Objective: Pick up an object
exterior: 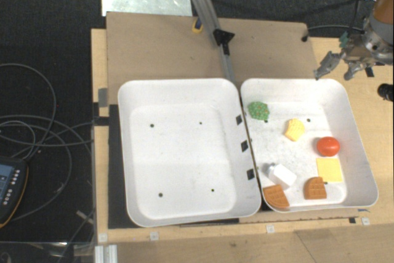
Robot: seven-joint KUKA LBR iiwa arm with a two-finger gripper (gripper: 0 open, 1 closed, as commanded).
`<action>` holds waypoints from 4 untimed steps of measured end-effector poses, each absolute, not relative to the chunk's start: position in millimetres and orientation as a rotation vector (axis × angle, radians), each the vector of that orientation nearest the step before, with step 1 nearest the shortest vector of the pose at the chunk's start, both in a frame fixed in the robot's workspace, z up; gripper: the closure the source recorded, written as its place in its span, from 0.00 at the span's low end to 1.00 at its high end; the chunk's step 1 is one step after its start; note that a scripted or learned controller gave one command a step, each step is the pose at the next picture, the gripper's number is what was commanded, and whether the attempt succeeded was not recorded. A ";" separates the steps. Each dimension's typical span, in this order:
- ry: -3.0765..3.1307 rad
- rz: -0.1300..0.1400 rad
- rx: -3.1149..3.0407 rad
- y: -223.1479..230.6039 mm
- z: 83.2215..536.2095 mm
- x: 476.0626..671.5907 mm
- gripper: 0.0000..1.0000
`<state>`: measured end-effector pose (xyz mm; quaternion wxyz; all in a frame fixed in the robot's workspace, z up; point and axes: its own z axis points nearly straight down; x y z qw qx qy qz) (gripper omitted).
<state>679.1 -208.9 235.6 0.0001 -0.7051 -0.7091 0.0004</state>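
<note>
- The gripper (337, 68) hangs over the far right corner of the right bin (354, 109), its two fingers spread apart with nothing between them.
- So, as I judge it, the pick has not begun: no object is lifted, and the whole reach, descent and closing are left to do.
- Every candidate lies in the right bin, well apart from the gripper.
- Nearest the fingers are a yellow lump (295, 129), rounded and uneven, and a red tomato-like ball (328, 146), smooth and glossy.
- A knobbly green piece (258, 111) like broccoli sits toward the bin's left wall.
- Further down lies a flat yellow square (330, 170), thin like a cheese slice.
- At the near edge are two orange-brown waffle-textured pieces (315, 188) and a small white block (282, 175).
- The left bin (126, 151) is smooth white plastic, shallow with rounded corners.
</note>
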 end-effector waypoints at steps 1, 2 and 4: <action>-2.227 0.002 -2.214 -200.8 177.7 676.3 0.00; -2.227 0.001 -2.215 -195.7 135.1 676.9 0.00; -2.232 -0.006 -2.220 -193.9 196.7 675.2 1.00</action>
